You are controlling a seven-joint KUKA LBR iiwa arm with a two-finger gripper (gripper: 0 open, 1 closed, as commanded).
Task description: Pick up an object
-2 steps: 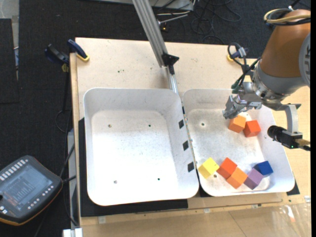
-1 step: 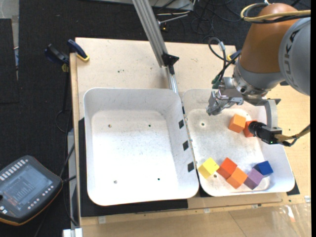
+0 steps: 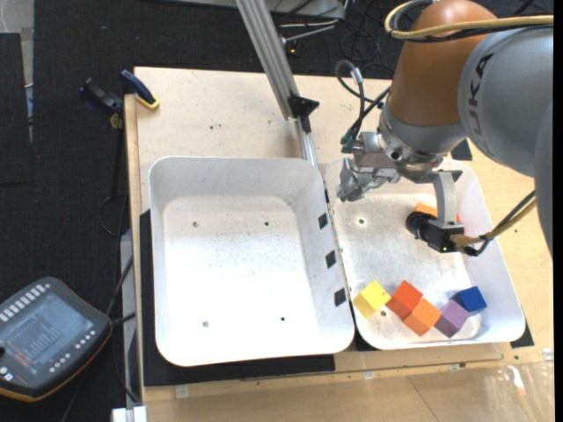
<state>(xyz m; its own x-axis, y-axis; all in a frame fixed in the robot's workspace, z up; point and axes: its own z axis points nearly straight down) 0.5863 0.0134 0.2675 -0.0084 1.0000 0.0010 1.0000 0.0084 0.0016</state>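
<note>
Several small blocks lie in a row at the front of the right bin (image 3: 493, 262): a yellow block (image 3: 372, 297), a red block (image 3: 405, 296), an orange block (image 3: 422, 316), a purple block (image 3: 451, 317) and a blue block (image 3: 471, 299). My gripper (image 3: 352, 185) hangs over the back left corner of that bin, well behind the blocks and close to the wall shared with the left bin. Nothing shows in it. A bit of another orange thing (image 3: 425, 208) peeks out behind a black part (image 3: 437, 231) hanging from the arm.
The left bin (image 3: 176, 183) lies beside the right one. A slanted aluminium post (image 3: 268, 47) rises just behind the gripper. A blue and yellow clamp (image 3: 123, 95) sits on the bench's back left corner. A teach pendant (image 3: 48, 337) lies at the lower left.
</note>
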